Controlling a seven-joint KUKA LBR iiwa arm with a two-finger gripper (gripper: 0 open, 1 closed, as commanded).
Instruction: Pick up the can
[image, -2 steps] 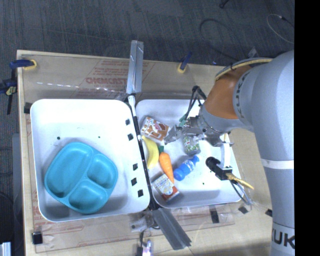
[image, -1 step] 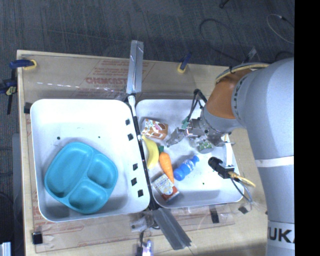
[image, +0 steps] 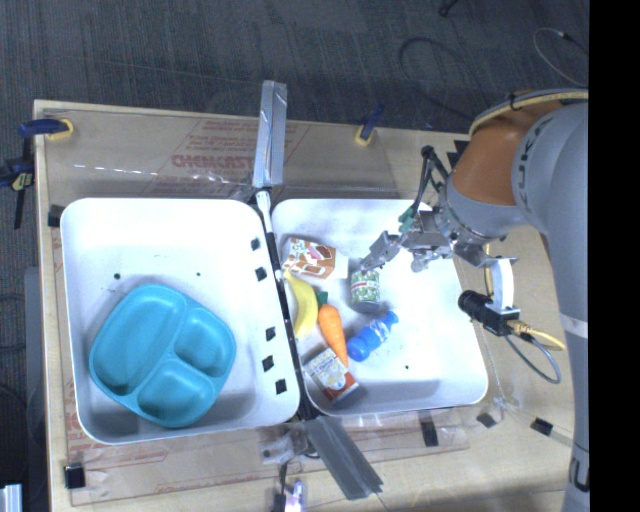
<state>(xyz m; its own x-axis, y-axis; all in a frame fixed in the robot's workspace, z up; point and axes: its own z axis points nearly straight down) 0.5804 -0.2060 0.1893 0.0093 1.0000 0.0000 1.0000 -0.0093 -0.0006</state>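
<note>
While the arm is hanging over the right bin, the jaws sit right above the can, pointing down toward its top edge. I honestly can't tell if they're apart or together from this angle, and nothing is clearly gripped yet, so I'd call this the approach.

The clutter worries me. Just past the can, on the far side from the arm, there's a snack carton, a banana and a carrot, with a blue bottle below the jaws' line of travel. The can looks small and maybe tilted, so a slightly off-centre descent could knock it sideways into the carrot or just pinch air. A round, slick can could also squirt out if only its rim gets caught. The blue tray in the left bin is well apart, no issue there.
</note>
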